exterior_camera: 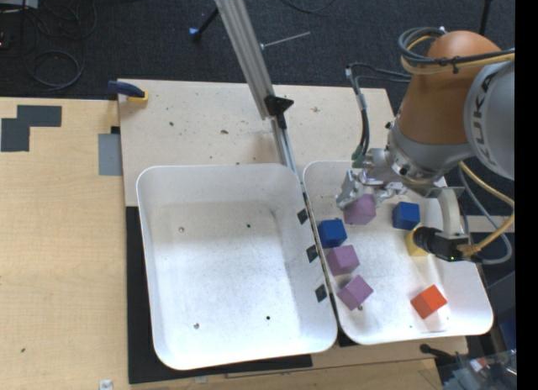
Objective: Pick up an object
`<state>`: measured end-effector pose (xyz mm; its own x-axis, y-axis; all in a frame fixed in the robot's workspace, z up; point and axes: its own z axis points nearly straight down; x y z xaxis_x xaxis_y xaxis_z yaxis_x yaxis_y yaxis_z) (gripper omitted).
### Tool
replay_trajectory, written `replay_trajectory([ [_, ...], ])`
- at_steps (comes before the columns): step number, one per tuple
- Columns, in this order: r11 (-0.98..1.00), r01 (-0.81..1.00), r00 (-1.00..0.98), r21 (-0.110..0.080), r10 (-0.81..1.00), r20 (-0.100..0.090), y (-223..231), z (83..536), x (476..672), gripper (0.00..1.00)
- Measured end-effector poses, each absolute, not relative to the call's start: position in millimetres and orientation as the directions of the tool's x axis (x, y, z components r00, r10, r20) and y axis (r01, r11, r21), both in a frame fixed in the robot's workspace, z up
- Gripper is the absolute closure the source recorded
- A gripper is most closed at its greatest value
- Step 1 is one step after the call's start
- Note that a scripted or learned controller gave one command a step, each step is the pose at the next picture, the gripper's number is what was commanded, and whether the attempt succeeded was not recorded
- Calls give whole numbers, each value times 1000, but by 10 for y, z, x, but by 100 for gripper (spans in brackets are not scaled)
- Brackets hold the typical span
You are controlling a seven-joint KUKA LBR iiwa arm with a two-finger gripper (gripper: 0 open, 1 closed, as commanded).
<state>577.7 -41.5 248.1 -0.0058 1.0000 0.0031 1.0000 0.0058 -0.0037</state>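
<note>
Gripper [363, 193] is hanging directly over a purple block [361, 209] in the right bin [471, 317], seemingly clasping it, though contact is unclear

Even, bright overhead light; the left bin [227, 271] glares white, shadows are soft, focus slightly soft throughout.

The left bin [168, 212] has a bare floor w/ wide free room. The right bin [471, 317] is crowded: a blue cube [331, 231] and two purple cubes [342, 259] [355, 291] line its left wall, leaving little gap there. Arm and gripper [367, 191] block the top end. An orange cube [429, 303] sits near the front right; open floor lies between it and the purple cubes.
</note>
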Motion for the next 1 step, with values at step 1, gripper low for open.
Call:
replay_trajectory([
  [1,5,1000,-5,-3,1000,2,159,2481,5897,100],
])
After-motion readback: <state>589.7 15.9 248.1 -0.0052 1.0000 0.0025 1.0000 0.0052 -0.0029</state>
